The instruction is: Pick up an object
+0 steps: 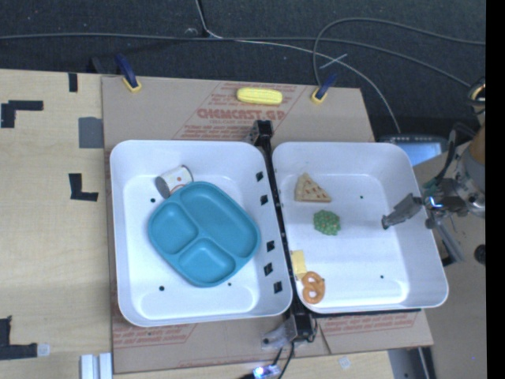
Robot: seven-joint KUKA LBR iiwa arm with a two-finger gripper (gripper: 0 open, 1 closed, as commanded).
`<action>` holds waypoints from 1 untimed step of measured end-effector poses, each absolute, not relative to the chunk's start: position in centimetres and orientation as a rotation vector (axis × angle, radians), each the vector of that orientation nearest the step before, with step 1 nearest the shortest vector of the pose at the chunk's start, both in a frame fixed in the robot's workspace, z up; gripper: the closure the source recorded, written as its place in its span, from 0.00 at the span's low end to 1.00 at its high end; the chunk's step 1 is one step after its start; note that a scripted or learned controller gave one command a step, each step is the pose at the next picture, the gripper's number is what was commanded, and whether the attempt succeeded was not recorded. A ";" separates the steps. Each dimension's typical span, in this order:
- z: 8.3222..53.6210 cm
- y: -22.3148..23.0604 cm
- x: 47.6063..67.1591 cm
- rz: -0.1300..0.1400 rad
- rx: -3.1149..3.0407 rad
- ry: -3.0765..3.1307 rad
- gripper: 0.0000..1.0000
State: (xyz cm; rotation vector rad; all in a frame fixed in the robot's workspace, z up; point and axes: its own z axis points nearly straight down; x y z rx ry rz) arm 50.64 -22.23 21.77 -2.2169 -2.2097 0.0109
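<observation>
The end effector [397, 214] hovers at the right bin's [371, 158] right edge, its state impossible to tell. Inside lie a green lump [327, 223], a wedge-shaped piece [312, 189] and a pretzel [313, 287]; the left bin [134, 290] holds a blue divided plate [203, 232].

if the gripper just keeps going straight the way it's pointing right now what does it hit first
The gripper sits over the right bin's right edge, pointing left and a little down. The first thing in that line looks like the green broccoli-like piece, though one slanted view leaves height unclear, so it might meet the bin floor first.
</observation>
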 end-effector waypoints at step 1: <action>22.4 -22.2 50.9 0.001 -2.220 -2.222 0.00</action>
